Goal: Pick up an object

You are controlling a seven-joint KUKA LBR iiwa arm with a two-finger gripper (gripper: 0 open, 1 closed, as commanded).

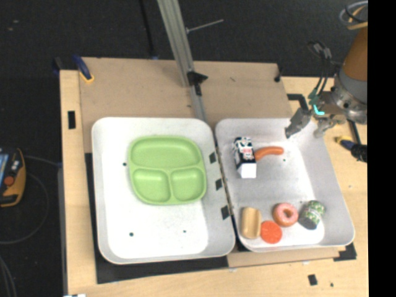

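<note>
Right now the claw (307,122) hangs over the top right corner of the right bin (322,166), its two fingers spread apart with nothing between them, one finger pointing down-left toward the bin floor and the other nearer the rim. The task names no particular object, so any of the pieces in that bin will do. Nearest the claw is the orange sausage (270,152), which lies across the upper middle of the bin, its left end just beside the small black and white carton (245,156). Along the lower edge sit a tan bread roll (249,222), a red round piece (270,232), a pink doughnut (285,214) and a green and dark lump (312,215), all close together. The left bin (111,228) holds a green divided plate (166,168), which looks too wide and flat for an easy pinch. For a clean try I would go for the sausage: it is close, slender, and free on its right half. The claw should turn so the fingers straddle it across its narrow width, come down over the free right end, away from the carton, descend until the fingertips near the bin floor, then close and lift straight up. Crowding the carton risks pushing both things aside.
</note>
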